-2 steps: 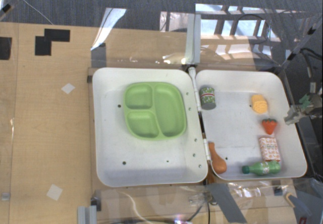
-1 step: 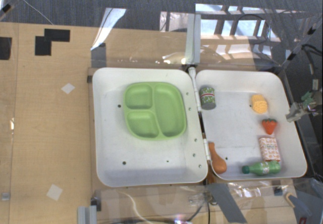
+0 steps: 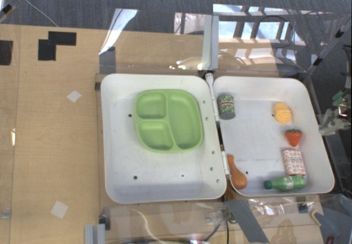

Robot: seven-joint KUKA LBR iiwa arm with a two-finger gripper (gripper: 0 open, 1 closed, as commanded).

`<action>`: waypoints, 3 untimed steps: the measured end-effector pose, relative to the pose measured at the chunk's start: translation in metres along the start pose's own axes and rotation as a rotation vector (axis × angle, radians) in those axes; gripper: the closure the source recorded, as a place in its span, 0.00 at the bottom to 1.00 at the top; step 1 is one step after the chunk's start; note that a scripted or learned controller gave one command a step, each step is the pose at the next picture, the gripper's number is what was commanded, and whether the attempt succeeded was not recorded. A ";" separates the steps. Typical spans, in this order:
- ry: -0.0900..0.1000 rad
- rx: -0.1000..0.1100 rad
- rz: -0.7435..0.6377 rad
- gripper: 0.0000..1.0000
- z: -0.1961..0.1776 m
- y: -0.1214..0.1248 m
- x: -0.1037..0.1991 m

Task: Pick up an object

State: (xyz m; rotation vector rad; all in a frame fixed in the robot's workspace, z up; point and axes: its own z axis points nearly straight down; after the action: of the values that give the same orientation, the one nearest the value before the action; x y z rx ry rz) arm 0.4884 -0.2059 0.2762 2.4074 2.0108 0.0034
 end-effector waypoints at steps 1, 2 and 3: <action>-0.001 -0.005 -0.010 1.00 -0.011 0.002 0.001; -0.003 -0.009 -0.021 1.00 -0.022 0.004 0.002; -0.005 -0.013 -0.031 1.00 -0.034 0.005 0.002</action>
State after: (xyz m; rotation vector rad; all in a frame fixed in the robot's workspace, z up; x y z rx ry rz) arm 0.4940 -0.2045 0.3099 2.3658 2.0399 0.0108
